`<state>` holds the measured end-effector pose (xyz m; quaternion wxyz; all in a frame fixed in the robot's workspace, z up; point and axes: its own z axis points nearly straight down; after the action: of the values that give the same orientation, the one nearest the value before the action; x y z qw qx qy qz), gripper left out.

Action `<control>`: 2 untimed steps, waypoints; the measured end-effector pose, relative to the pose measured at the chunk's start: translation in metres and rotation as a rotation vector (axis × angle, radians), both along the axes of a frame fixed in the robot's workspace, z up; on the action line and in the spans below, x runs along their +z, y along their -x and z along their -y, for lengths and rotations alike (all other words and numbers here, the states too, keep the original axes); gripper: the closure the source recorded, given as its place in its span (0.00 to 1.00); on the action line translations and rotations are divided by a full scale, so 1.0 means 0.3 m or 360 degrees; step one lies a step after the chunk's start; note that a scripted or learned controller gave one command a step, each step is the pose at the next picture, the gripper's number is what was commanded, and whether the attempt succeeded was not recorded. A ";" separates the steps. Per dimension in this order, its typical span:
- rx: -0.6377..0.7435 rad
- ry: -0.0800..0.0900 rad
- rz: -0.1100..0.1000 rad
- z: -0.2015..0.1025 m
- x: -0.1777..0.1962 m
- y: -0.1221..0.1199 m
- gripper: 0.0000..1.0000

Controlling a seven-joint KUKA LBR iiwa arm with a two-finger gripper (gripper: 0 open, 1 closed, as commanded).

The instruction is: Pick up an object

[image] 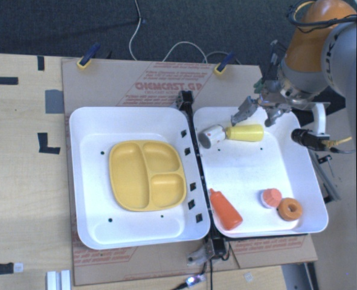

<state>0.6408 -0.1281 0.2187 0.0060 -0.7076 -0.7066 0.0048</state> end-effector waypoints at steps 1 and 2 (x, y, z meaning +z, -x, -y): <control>0.0005 0.0003 0.0021 -0.001 0.028 -0.009 0.00; 0.0003 0.0004 0.0015 0.019 -0.131 0.008 0.00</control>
<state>0.6383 -0.1340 0.1795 0.0018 -0.7069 -0.7073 0.0023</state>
